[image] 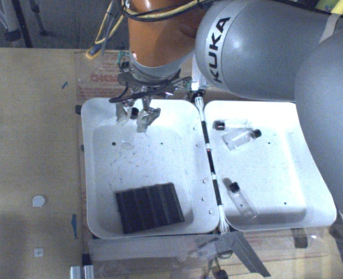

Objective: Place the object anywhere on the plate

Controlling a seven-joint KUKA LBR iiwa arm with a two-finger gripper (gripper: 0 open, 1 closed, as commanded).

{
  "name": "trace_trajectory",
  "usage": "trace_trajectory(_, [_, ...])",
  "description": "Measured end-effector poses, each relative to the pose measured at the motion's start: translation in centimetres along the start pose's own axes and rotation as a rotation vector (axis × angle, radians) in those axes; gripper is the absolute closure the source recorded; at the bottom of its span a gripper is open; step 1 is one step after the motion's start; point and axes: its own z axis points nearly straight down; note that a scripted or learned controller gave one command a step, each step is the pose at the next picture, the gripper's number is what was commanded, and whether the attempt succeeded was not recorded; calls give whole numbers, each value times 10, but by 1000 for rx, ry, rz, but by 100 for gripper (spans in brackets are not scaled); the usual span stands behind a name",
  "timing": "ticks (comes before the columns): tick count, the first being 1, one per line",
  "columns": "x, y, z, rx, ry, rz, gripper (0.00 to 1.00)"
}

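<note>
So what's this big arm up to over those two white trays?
A grey and orange robot arm reaches in over the left bin, its gripper hanging open near the far end with nothing between its fingers. A dark ribbed plate lies at that bin's near end. The right bin holds a few small clear vials with black caps.

Beneath me spreads a pale tan wooden bench top, scuffed, with a small round white disc lying at eight o'clock. At eleven o'clock a grey carpeted floor shows, crossed by dark thin stand legs.
</note>
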Motion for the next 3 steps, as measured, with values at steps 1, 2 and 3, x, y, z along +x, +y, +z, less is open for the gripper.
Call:
trace_trajectory(1, [-2,1,7,-3,1,-183,100])
trace_trajectory(2, [-3,1,108,0,0,-168,100])
trace_trajectory(3, [-5,0,95,3,-8,-162,100])
